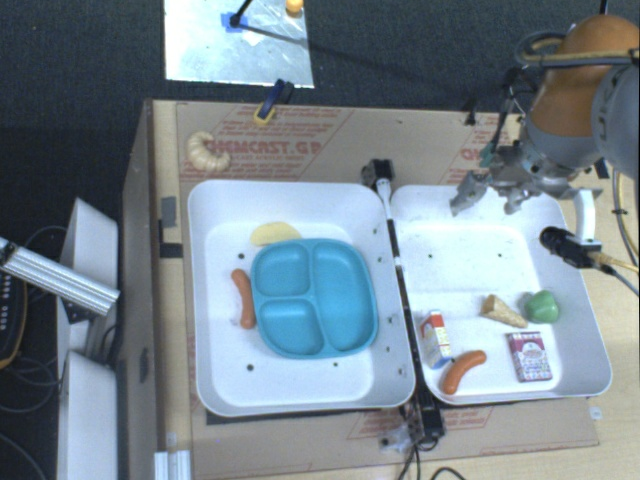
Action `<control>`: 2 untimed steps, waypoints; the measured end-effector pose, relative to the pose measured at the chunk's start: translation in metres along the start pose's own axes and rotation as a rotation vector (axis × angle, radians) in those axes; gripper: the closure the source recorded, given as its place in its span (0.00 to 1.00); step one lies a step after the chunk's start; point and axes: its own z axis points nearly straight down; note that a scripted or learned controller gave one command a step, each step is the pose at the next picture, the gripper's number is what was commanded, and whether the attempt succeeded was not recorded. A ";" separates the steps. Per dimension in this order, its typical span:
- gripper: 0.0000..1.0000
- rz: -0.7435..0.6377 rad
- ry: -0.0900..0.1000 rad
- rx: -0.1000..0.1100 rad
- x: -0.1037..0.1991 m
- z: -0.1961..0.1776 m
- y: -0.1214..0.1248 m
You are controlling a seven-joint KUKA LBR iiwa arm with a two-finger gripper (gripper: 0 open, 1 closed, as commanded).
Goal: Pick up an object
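A blue plate (pixel 315 298), a sausage (pixel 243 298) and a yellow slice (pixel 274 233) lie in the left bin (pixel 215 218). The right bin (pixel 590 368) holds a wedge (pixel 503 311), green ball (pixel 543 306), red box (pixel 528 356), small carton (pixel 434 337) and another sausage (pixel 463 370), all well nearer than the claw (pixel 490 196), which hangs spread apart, holding nothing, over the far edge.

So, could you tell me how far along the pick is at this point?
Nothing looks picked yet. The gripper hangs open at the right bin's far edge, holding nothing. The wedge, green ball, sausage and red box lie near the front. Reaching, grasping and lifting remain.
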 end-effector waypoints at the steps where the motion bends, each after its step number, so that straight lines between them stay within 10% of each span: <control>1: 0.00 0.002 -0.001 0.003 -0.074 0.108 0.023; 2: 0.00 -0.001 0.001 0.001 -0.024 0.113 -0.026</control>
